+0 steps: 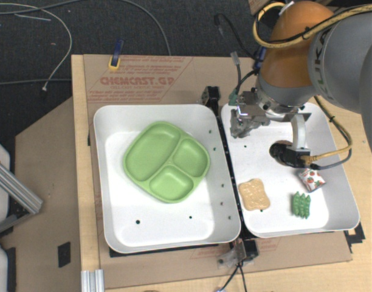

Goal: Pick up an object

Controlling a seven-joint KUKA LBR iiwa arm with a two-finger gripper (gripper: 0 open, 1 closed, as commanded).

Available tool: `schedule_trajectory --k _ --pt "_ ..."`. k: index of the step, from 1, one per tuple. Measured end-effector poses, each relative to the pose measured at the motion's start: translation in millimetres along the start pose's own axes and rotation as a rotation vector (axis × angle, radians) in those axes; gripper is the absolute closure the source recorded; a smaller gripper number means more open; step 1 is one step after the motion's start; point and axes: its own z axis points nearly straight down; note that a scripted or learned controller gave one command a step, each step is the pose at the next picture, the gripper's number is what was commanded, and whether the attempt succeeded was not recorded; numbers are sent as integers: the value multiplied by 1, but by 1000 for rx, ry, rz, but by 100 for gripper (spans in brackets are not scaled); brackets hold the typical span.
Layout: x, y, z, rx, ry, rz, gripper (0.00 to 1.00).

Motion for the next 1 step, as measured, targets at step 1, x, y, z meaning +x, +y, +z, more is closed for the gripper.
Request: schedule_trajectory --k 1 --pt "47 -11 -11 -2 1 -2 100"
